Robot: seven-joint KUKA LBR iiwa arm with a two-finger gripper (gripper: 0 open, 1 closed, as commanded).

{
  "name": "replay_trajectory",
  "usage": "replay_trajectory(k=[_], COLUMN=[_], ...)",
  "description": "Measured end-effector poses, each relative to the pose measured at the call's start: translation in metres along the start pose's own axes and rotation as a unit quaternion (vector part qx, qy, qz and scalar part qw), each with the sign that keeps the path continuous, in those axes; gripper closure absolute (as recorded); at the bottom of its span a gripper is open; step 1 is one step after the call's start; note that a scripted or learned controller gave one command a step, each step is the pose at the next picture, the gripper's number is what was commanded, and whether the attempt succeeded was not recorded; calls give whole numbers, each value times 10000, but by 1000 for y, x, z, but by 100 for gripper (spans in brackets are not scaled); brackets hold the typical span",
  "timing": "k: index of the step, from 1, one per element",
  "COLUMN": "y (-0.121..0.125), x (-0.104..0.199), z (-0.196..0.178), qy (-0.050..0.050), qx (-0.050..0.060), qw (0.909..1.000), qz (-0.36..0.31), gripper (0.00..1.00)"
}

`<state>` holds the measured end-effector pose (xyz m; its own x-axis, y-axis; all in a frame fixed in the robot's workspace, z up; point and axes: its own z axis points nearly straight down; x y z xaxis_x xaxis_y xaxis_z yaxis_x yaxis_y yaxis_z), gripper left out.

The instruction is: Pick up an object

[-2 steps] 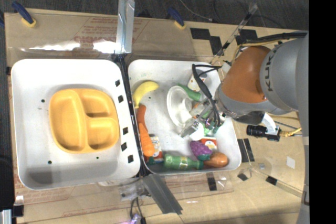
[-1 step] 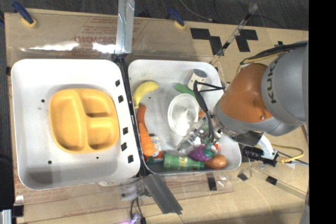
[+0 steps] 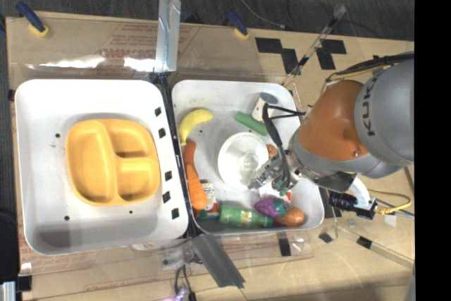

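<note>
I think the job is only partly done, because nothing is lifted up yet. My arm comes in from the right side of the frame and its jaws are down low in the right bin, near the lower middle of that bin. I cannot tell how far open the jaws are, or if they have hold of anything. They sit just beside a clear round cup and right above a small purple toy. Lots of toys are left to pick from: a yellow banana at the upper left of that bin, a long orange carrot down its left side, and a green bottle along the bottom. The left bin has a yellow tray with three parts. The purple toy looks small and shiny.
</note>
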<state>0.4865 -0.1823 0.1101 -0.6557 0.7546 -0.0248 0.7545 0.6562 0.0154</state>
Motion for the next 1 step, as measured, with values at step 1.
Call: replay_trajectory(k=[1], y=[67], x=[-75], z=[-127], qy=[78], qx=[49], qw=[9998], qz=[-164], gripper=[100])
